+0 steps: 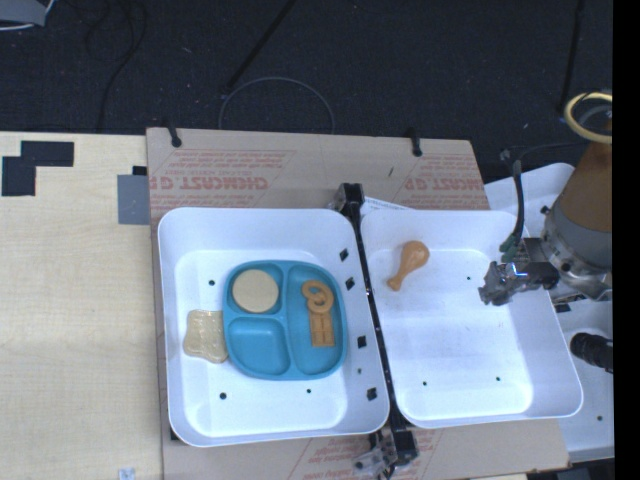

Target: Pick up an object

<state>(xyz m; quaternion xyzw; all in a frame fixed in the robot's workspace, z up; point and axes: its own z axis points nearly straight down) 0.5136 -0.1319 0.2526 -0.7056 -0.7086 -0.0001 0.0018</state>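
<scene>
A tan drumstick-shaped toy lies in the right bin, near its upper left corner. The gripper hangs over the right side of that bin, about a hand's width right of the drumstick and slightly lower. In the left bin a blue divided tray holds a round tan cookie and an orange key-shaped toy. A pale yellow piece lies beside the tray's left edge.
The arm comes in over the right bin's right wall. A black clamp strip runs between the two bins. Brown cardboard lies under both. Light wood bench extends to the left.
</scene>
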